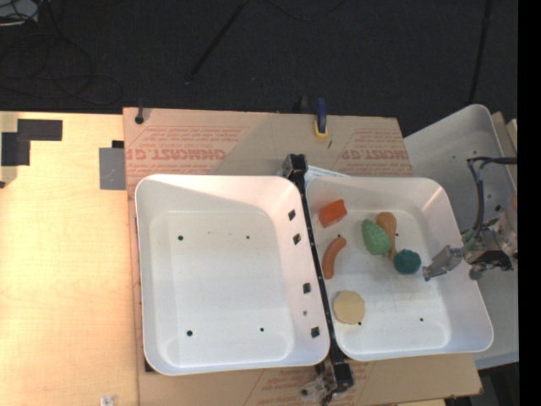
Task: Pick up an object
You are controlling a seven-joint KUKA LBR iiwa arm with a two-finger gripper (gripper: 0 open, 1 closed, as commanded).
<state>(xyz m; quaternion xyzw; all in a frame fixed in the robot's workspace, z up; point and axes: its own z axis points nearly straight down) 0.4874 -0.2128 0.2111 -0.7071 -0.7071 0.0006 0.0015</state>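
Gripper [445,263]: low over right bin's [470,328] right side; opening impossible to tell, nothing visibly gripped.
Nearest object: teal ball [407,261], just beside gripper tip.
Further out: green lump [375,236] touching tan piece [387,222]; sausage [333,255], orange block [332,212], beige disc [348,307].
Risk: ball likely to roll off if nudged; crowded cluster invites a double or glancing grab.

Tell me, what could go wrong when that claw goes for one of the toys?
The green toy, the tan piece and the teal ball lie packed together, so the gripper might nudge or catch two at once. The ball may roll away when touched. The sausage lies close to the right bin's left wall, leaving little room beside it.
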